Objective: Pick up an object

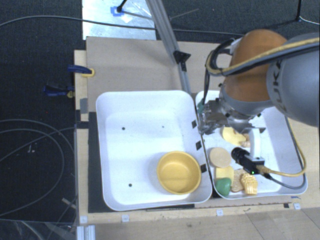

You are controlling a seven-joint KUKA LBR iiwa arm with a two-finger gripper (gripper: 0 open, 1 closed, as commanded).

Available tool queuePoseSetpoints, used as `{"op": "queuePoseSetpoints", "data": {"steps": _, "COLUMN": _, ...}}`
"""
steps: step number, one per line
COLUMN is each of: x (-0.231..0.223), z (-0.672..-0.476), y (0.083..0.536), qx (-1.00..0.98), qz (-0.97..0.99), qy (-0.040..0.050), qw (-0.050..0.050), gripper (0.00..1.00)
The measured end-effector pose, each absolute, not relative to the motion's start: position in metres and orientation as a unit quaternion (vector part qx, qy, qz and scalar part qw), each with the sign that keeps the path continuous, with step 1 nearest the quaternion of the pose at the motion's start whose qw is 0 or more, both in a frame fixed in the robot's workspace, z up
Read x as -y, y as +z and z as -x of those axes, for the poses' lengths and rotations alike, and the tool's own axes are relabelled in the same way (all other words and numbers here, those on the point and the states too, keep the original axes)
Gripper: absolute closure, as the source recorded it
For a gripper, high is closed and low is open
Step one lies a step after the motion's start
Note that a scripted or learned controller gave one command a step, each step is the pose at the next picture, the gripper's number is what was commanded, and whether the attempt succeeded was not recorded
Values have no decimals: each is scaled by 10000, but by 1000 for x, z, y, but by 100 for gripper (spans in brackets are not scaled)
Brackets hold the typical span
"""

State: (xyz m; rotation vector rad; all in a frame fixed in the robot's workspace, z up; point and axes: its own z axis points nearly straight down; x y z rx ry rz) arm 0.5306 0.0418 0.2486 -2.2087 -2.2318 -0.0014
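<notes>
My gripper [209, 123] hangs low over the left side of the right bin [280, 134], under the grey wrist and orange band. Just below it lie a pale yellow piece [233, 135] and a round tan disc [219, 157]. Further toward the front of that bin sit a yellow block [224, 172], a green object [223, 186] and a ridged yellow object [249, 183]. Nothing is seen hanging from the gripper, and the wrist hides what lies directly under it.
A yellow bowl [178, 172] stands in the front right corner of the left bin [130, 119]. A metal pole [167, 31] slants down to the gap between the bins. A black plug with a yellow cable [246, 160] dangles over the right bin.
</notes>
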Motion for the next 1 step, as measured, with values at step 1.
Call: {"op": "queuePoseSetpoints", "data": {"steps": 1, "x": -96, "z": -510, "y": 231, "qx": 7105, "qz": 7037, "qy": -4, "qw": 9, "gripper": 100}}
